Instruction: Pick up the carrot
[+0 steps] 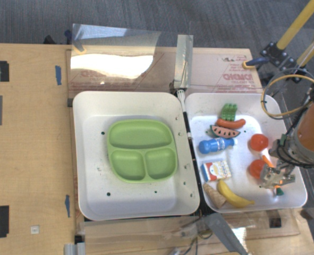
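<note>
The carrot (268, 161) lies in the right bin (199, 122) near its right wall. Only an orange stretch of it shows, plus a small green tip at the lower end. My gripper (276, 178) is down in the bin directly over the carrot's lower half and hides most of it. The arm's orange band (309, 133) rises just above at the right edge. Whether the carrot sits inside the grip is hidden by the gripper body.
Close to the carrot are two red round fruits (259, 142) (256, 168) and a banana (232, 193). Further left lie a milk carton (217, 170), blue bottle (215, 144), watermelon slice (223, 130), hot dog (231, 124) and green block (229, 110). The left bin (87, 142) holds a green divided plate (142, 149).
</note>
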Controlling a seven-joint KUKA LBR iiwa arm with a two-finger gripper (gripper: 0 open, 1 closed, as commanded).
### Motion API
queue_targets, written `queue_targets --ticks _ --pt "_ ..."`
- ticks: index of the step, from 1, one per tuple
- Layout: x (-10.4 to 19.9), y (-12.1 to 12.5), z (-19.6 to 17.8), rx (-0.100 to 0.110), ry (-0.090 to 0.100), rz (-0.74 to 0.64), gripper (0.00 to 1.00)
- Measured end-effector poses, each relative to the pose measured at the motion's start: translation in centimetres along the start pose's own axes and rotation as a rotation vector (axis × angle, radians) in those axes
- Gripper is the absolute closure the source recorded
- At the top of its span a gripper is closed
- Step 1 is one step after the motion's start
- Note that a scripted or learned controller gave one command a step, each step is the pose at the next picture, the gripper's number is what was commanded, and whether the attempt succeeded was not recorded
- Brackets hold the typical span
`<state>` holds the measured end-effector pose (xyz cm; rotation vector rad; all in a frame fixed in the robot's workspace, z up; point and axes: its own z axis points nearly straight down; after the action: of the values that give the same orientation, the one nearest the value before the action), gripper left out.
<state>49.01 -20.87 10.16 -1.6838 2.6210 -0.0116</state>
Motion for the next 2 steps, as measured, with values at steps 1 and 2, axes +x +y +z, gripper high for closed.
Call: queue_targets --ticks 1,2 --pt "-7.9 -2.2 -7.0 -0.013 0.01 -0.183 1.0" --pt "-0.3 -2.2 -0.5 -0.027 0.01 -0.347 1.0"
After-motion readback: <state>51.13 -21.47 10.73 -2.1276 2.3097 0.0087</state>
